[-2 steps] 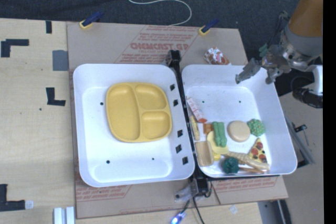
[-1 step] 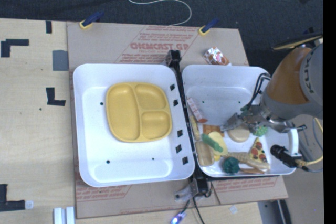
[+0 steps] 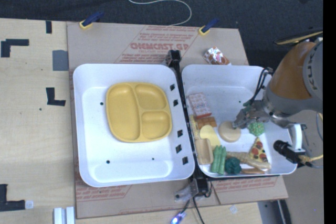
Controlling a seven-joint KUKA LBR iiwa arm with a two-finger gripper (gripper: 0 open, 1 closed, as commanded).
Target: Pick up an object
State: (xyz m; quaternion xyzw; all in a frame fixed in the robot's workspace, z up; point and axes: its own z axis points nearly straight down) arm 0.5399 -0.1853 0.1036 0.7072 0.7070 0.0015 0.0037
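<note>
Lying in the right bin [image 3: 231,77]: tan disc [image 3: 229,132] beside broccoli [image 3: 256,127], pizza slice [image 3: 257,150] near. Gripper [image 3: 244,119] hangs just over disc; jaw state can't be told. Yellow tray [image 3: 139,112] sits in left bin [image 3: 89,113].

Red print "CHEMCAST GP" on cardboard sheet [image 3: 157,44] (upside down, rest illegible).
</note>
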